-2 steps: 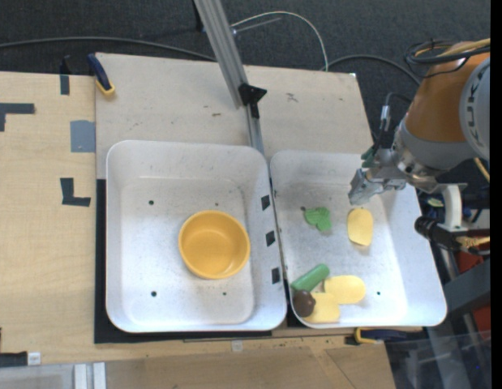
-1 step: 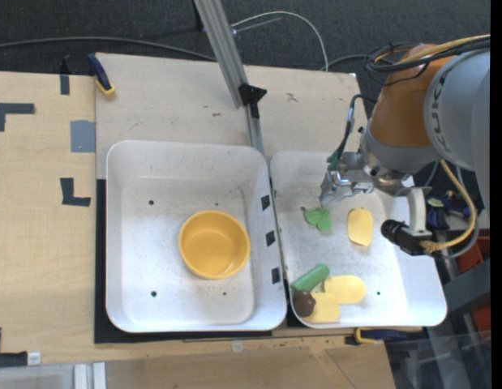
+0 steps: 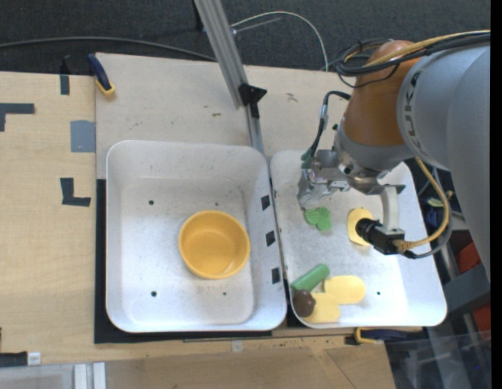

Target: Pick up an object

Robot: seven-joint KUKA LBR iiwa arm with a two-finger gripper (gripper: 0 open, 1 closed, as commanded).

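Gripper (image 3: 314, 194) is hovering just above the green piece (image 3: 319, 218) in the right bin (image 3: 413, 298), likely lining up a grab; claw state: can't tell.

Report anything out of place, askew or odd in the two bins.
Nothing is spilled or broken. The yellow bowl sits upright in the left bin. In the right bin, a green cylinder lies tilted against a brown piece and yellow pieces, crowded at the near edge.
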